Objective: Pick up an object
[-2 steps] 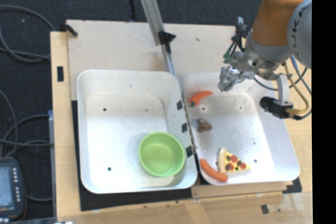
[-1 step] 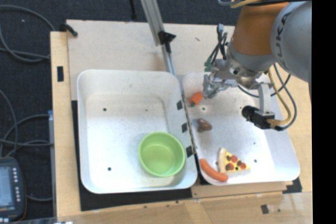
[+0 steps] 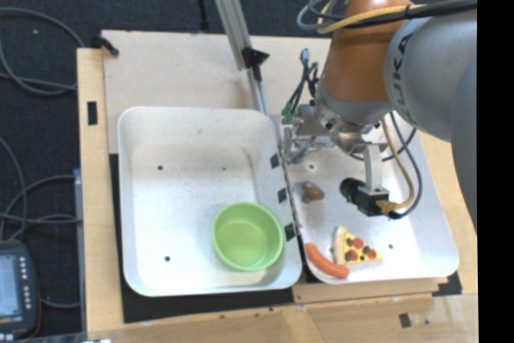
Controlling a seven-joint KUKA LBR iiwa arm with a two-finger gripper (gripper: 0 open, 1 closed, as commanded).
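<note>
Lying in the right bin point(image 3: 426, 241) are three things: a brown lump point(image 3: 312, 190) near its left wall, a pizza slice point(image 3: 353, 247) and an orange sausage point(image 3: 326, 261) at its front edge. The gripper point(image 3: 295, 142) hangs above the bin's rear left corner; its state cannot be told. A green bowl point(image 3: 247, 235) sits in the left bin point(image 3: 161, 197), front right corner.

A green bowl point(image 3: 247, 235) sits upright in the lower right corner of the left bin point(image 3: 144, 173). In the right bin point(image 3: 426, 229), a small brown lump point(image 3: 312, 190) lies near the dividing wall; an orange sausage point(image 3: 326, 261) and a pizza slice point(image 3: 352, 247) lie near each other at the lower edge of the frame.
</note>
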